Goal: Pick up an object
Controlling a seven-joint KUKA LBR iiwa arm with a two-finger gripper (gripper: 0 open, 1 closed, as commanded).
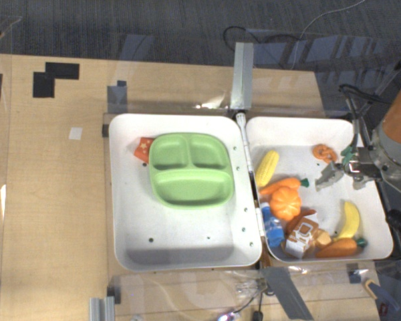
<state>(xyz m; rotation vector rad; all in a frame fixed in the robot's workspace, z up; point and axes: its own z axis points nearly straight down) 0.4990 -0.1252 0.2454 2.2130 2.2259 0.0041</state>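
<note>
The right bin (301,136) holds several toy foods: a yellow corn cob (267,168), a carrot (285,184), an orange pumpkin (287,204), a blue bottle (273,230), a small carton (302,237), a brown sausage-like piece (337,248), a banana (349,219) and a small orange item (325,153). My gripper (327,177) hangs over bare bin floor in the right half of this bin, between the small orange item and the banana. Its fingers (321,181) point left and stand open, with nothing between them.
The left bin (180,246) carries a green divided plate (190,169), with a red item (143,150) poking out from under its left edge. A metal post (242,79) rises behind the divider between the bins. Cables run at the far right.
</note>
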